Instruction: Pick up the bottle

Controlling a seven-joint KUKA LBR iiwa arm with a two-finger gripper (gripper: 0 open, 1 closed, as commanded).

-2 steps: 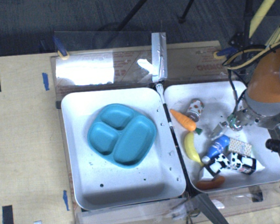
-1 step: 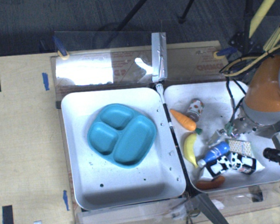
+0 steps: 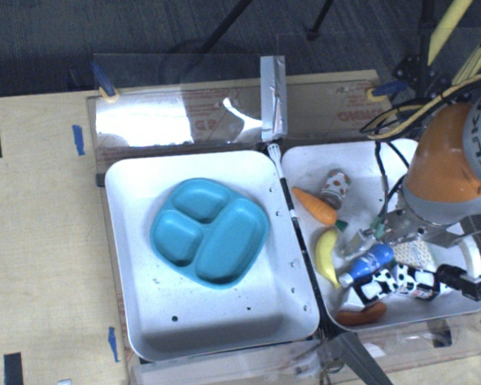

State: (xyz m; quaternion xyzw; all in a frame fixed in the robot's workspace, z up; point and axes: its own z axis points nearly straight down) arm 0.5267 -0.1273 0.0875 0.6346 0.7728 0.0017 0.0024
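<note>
The bottle (image 3: pixel 368 265) is blue with a white cap and lies on its side in the right bin (image 3: pixel 352 161), cap pointing toward the banana. My gripper (image 3: pixel 375 234) hangs just above and behind the bottle's upper end, at the tip of the grey arm with the orange band (image 3: pixel 448 163). The arm covers the bin's right part. From this angle I cannot see anything held in the gripper.
Around the bottle lie a banana (image 3: pixel 325 255), a carrot (image 3: pixel 314 206), a small patterned can (image 3: pixel 335 185), a black-and-white cow toy (image 3: pixel 399 283) and a red sausage (image 3: pixel 362 314). The left bin (image 3: pixel 137 265) holds a blue divided plate (image 3: pixel 210 231).
</note>
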